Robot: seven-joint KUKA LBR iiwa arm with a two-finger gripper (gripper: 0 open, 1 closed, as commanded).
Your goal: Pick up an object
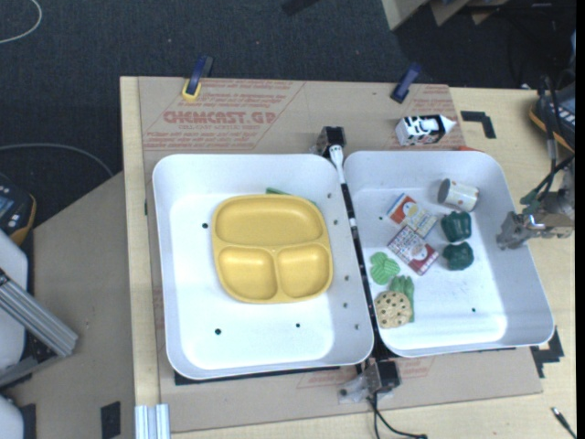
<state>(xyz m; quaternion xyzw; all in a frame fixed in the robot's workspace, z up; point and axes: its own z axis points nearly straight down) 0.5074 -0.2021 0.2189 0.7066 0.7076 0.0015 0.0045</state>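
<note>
Two white bins sit side by side on the bench, and all the small stuff is in the right bin. The left bin carries one big piece — a yellow divided plate, lying flat near the middle, with a sliver of something green poking out from under its far edge.

Over to the right bin. Near the far side there's a pale cup tipped on its side. Just below it, two dark green lumps, one above the other, close but apart. Left of those, a small red-and-white packet, and right under it a larger printed carton lying at a slant — the two look to be touching. Down by the dividing wall, a light green leafy piece, a darker green bit next to it, and a round cookie just below.

The gripper is at the right rim of the right bin, hanging over the edge, well apart from the cup and the green lumps. It's small and blurred here; whether it's wide or narrow, I cannot tell. Nothing shows in its grasp.

Outside the bins, a black-and-white carton sits on the bench beyond the right bin's far edge.
</note>
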